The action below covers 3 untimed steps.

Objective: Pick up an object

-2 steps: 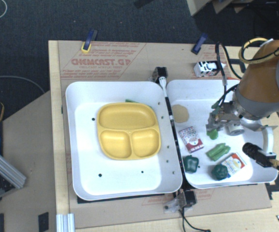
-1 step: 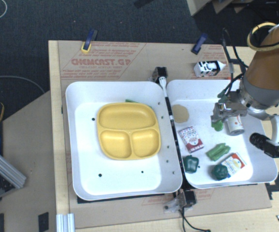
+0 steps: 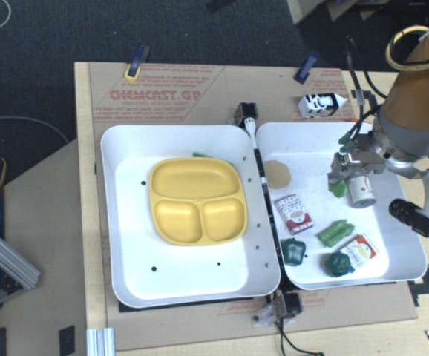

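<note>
1. Two white bins sit side by side on the bench: the left bin (image 3: pixel 122 221) and the right bin (image 3: pixel 400 262).
2. The left bin holds a yellow divided plate (image 3: pixel 197 199), lying flat near its middle, with a sliver of something green (image 3: pixel 202 155) showing at the plate's far edge.
3. The arm (image 3: pixel 415 95) comes in from the right, and its gripper (image 3: pixel 348 173) hangs over the upper part of the right bin.
4. A green piece (image 3: pixel 338 187) shows right at the gripper's tip, and a small silvery can (image 3: pixel 361 192) lies just beside it; from where I stand I cannot tell how wide the gripper is spread or whether it grasps either one.
5. Lower in the right bin lie a red and white packet (image 3: pixel 293 212), a green pod-shaped toy (image 3: pixel 335 233), two dark green lumps (image 3: pixel 295 252) and (image 3: pixel 339 264), and a white and red packet (image 3: pixel 361 250) touching the second lump.
6. A round tan disc (image 3: pixel 277 173) lies near that bin's left wall.
7. Beyond the bins, a small black and white object (image 3: pixel 322 104) rests on the board.
</note>
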Each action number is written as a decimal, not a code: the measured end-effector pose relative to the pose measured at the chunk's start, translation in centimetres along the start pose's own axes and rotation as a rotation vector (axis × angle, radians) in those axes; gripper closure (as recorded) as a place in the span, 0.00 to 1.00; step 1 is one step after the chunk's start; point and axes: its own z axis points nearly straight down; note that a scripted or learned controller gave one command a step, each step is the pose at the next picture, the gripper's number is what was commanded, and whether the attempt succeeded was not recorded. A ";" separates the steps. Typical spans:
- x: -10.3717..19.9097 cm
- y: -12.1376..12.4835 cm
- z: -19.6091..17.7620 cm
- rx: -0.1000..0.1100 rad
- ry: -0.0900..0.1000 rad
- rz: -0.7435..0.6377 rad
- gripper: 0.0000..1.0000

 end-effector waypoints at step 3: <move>16.4 3.9 -0.8 0.000 0.003 -0.005 1.00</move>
